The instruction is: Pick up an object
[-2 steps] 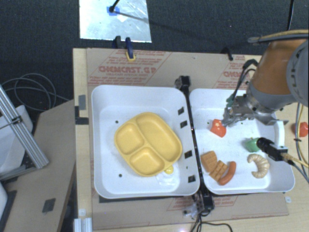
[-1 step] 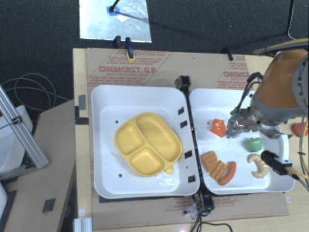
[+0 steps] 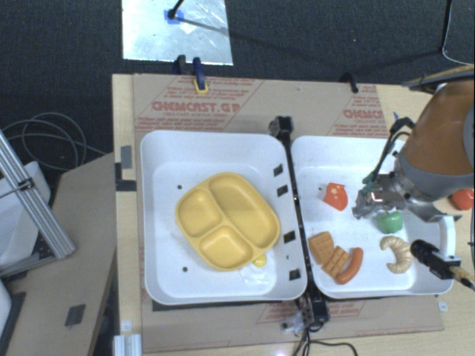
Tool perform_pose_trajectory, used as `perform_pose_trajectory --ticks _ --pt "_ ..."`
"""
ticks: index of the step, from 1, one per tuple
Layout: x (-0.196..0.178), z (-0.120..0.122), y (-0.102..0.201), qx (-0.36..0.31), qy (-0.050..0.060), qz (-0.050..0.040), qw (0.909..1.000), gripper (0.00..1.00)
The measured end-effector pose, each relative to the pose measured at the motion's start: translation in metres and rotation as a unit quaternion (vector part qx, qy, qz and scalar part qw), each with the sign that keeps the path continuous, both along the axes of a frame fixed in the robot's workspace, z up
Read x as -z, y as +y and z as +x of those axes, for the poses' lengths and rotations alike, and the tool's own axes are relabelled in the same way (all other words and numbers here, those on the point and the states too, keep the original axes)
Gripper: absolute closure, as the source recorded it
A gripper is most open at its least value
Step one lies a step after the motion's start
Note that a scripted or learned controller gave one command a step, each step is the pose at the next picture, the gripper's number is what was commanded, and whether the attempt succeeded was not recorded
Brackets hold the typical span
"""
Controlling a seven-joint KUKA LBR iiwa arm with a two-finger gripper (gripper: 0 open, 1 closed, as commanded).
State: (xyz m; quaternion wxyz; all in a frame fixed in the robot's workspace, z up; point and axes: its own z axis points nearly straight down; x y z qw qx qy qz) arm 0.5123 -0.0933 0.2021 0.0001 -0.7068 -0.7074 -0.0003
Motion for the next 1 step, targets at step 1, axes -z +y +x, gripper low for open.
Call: perform_pose_trajectory --ticks 1 --pt "-0.0022 -0.0226 0.0371 -0.003 0.000 0.0005 1.0000 1.00"
